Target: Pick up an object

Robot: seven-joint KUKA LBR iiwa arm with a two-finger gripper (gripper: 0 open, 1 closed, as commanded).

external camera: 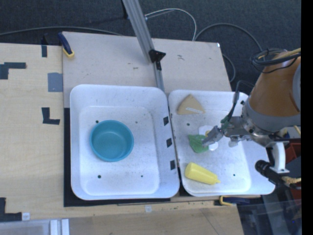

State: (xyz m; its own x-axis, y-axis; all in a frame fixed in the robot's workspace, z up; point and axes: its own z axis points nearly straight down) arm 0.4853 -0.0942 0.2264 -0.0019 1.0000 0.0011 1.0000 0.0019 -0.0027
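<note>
In the right bin (234, 182) lie a tan wedge (190, 105) at the back, a yellow block (200, 174) at the front, and a green object (197, 143) with a small white piece (207, 131) in the middle. My gripper (212, 138) reaches in from the right and hangs right at the green object's right edge, its dark fingers low over the bin floor. I see nothing lifted between them. A blue bowl (112, 140) sits in the left bin (83, 102).
A grey metal pole (142, 28) slants across the bench behind the bins and ends at a black clamp (156, 56). The arm's orange band (274, 89) and grey wrist overhang the right bin's right side. Cables loop at the back right.
</note>
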